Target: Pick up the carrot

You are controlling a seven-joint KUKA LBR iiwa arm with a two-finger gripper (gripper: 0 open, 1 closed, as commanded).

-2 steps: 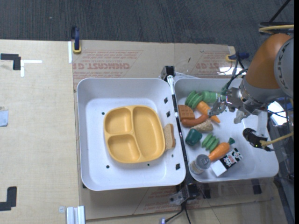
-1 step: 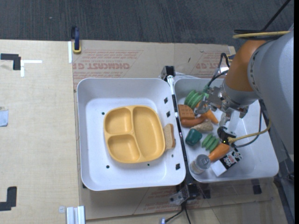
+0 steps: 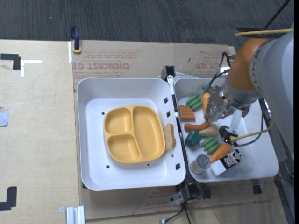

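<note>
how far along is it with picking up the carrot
Done: the arm has reached into the right bin, and the end effector sits low among the toy food. In hand: nothing visibly gripped; one carrot lies just beside the end effector, another carrot nearer the front. Left: the grasp and the lift.

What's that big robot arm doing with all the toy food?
The robot arm is reaching into the right bin, where the toy food is piled up. Its gripper is down among the pieces, close to a carrot lying beside a green vegetable. Another carrot lies nearer the front of the bin. No carrot has been lifted yet. The left bin holds a yellow divided plate with a slice of toy bread at its edge.
</note>
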